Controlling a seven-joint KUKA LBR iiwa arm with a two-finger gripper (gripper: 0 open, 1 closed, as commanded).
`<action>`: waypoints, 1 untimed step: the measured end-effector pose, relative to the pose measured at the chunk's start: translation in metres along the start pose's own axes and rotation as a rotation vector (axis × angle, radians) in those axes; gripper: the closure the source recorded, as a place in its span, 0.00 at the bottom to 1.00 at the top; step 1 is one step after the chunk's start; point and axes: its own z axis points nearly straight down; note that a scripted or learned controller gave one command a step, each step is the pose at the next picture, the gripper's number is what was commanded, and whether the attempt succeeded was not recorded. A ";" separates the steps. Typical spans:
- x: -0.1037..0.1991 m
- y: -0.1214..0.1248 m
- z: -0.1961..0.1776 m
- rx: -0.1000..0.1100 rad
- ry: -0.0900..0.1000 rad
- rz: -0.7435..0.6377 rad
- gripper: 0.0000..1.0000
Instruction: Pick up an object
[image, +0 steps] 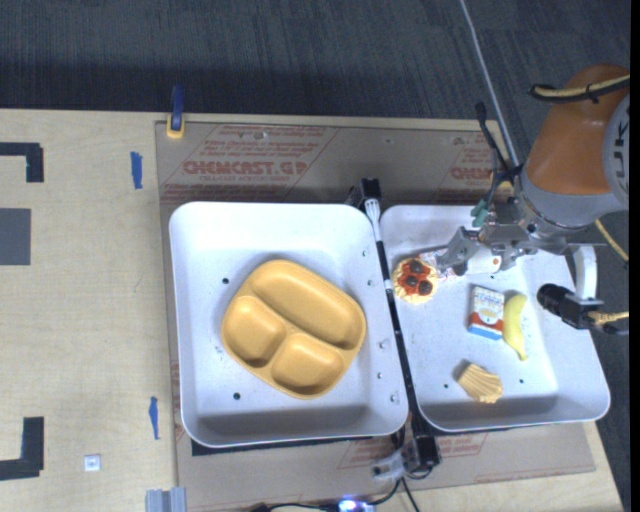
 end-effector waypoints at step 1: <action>-0.024 -0.004 0.096 -0.012 -0.004 0.000 0.00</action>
